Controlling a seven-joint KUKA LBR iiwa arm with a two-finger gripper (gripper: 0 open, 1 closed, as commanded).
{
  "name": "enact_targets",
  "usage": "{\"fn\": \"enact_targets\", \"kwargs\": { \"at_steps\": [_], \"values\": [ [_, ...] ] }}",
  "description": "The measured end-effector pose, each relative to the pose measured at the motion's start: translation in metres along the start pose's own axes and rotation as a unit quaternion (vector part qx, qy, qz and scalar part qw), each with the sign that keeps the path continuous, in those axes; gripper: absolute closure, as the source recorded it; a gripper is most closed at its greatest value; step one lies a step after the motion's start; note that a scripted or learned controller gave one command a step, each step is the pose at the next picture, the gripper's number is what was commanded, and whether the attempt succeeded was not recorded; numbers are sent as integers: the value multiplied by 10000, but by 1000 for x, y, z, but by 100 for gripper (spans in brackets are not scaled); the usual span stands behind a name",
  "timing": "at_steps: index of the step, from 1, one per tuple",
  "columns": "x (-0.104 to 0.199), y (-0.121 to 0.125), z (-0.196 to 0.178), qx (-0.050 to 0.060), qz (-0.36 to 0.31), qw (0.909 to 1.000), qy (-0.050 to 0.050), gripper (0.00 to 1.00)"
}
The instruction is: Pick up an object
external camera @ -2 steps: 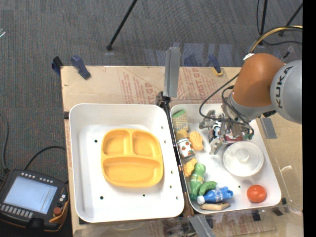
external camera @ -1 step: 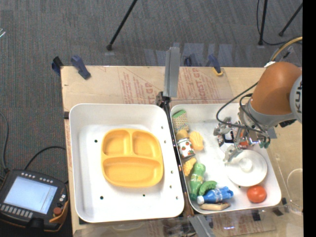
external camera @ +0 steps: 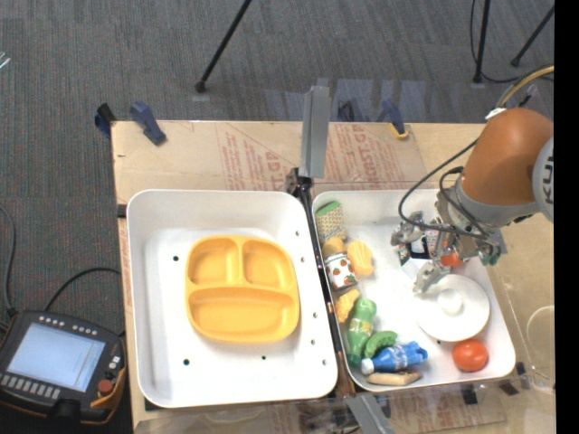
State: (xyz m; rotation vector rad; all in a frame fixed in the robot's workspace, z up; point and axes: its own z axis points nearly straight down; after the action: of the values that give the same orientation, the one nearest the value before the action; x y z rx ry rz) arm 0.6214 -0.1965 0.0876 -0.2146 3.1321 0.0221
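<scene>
White plastic bins are seen side by side on the surface, and the right bin [external camera: 503,333] is being worked over by the arm [external camera: 507,161]. The hand [external camera: 432,259] is poised low above the bin floor, just beside the rim of a white plate [external camera: 454,307]; whether it is clenched or released cannot be told from this angle, and nothing is seen lifted by it. A tomato [external camera: 469,355] lies near the plate, while a corn cob [external camera: 360,258], a small can [external camera: 340,270] and a blue bottle [external camera: 396,357] are clustered along the bin's left side. A yellow tray [external camera: 242,289] is left alone in the left bin [external camera: 149,333]. No pick is judged complete yet; grasping and lifting remain.
</scene>
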Motion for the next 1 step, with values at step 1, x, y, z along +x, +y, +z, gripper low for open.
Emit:
{"fn": "enact_targets", "kwargs": {
  "at_steps": [1],
  "values": [
    [71, 6, -1, 4, 216, 9998, -5, 0]
  ]
}}
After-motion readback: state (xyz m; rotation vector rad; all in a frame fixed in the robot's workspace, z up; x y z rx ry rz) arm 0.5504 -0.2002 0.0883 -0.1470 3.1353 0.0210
